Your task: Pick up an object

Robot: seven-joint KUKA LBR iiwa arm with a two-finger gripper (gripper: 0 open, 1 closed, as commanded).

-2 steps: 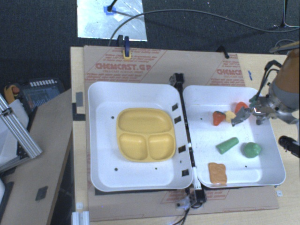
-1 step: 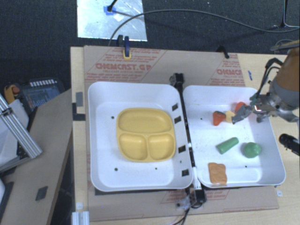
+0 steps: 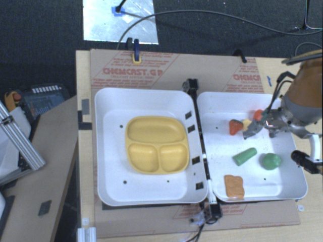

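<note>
Right bin (image 3: 287,188): pincer (image 3: 255,128) partly hides an orange piece (image 3: 258,115).

Desk (image 3: 86,135) carries two bins side by side: left bin (image 3: 108,150) at 9 o'clock, right bin (image 3: 290,185) at 3 o'clock, their inner walls touching along the middle.

Left bin: a divided tray (image 3: 154,143) lies at its centre, well apart from every wall.

Right bin: a pepper-shaped toy (image 3: 235,127) at 11 o'clock; a small block (image 3: 247,123) just beside it on the right. A cylinder (image 3: 245,156) near centre, tilted. A ball (image 3: 271,161) just right of the cylinder, apart from it. A flat wafer (image 3: 234,186) at 7 o'clock, near the front wall.

Claw (image 3: 256,126) sits over the bin's 12 o'clock zone, just right of the block.

Behind the desk, at 11 o'clock, a sheet (image 3: 101,19) lies on the floor.
</note>
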